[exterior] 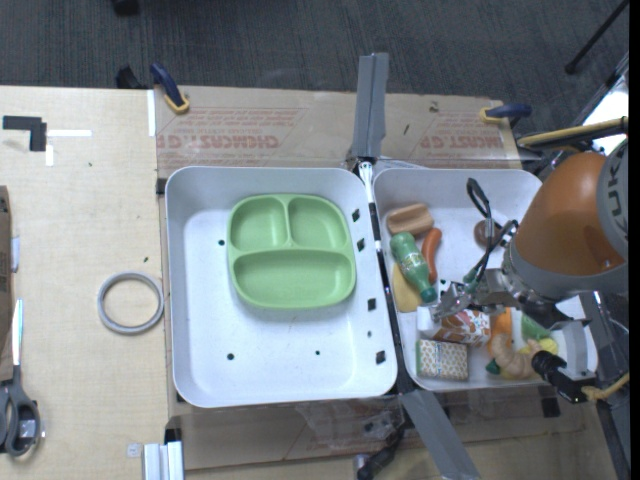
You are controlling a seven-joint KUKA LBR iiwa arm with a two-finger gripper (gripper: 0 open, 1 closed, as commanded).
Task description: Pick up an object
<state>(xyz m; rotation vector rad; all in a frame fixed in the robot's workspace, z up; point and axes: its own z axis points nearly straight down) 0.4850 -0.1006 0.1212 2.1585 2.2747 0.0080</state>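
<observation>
The right bin (520, 183) holds several small objects. Among them are a hot dog bun (410, 216), a green bottle (412, 263), an orange carrot (431, 250), a patterned box (443, 359), an orange-and-white packet (468, 324) and a black spoon (477, 199). My gripper (466, 296) hangs low in the middle of this bin, just above the packet and right of the bottle. The grey arm with its orange band (566, 220) covers the bin's right side. I see nothing lifted off the bin floor.
The left bin (190, 298) holds a green divided plate (292, 251). More small toys (512, 353) lie at the right bin's front corner. A tape ring (131, 301) and scissors (16, 413) lie on the bench at left.
</observation>
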